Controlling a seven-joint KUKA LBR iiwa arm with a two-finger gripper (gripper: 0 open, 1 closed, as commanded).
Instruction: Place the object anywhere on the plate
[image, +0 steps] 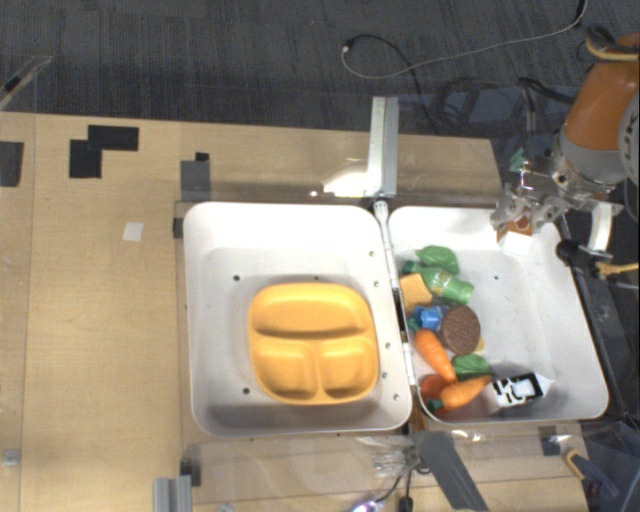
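Observation:
A yellow plate (313, 340) with three compartments lies in the middle of the left bin (210, 300), with nothing on it. My gripper (518, 216) hangs over the far right corner of the right bin (575, 340), well to the right of the plate. A small orange and white object (515, 229) sits between its fingers, lifted off the bin floor, and the gripper is shut on it.
Along the right bin's left side lie two green items (440, 262), a yellow block (413, 290), a blue piece (428, 318), a brown disc (461, 328), two carrots (434, 352) and a black and white item (517, 388). A metal divider (384, 150) stands between the bins.

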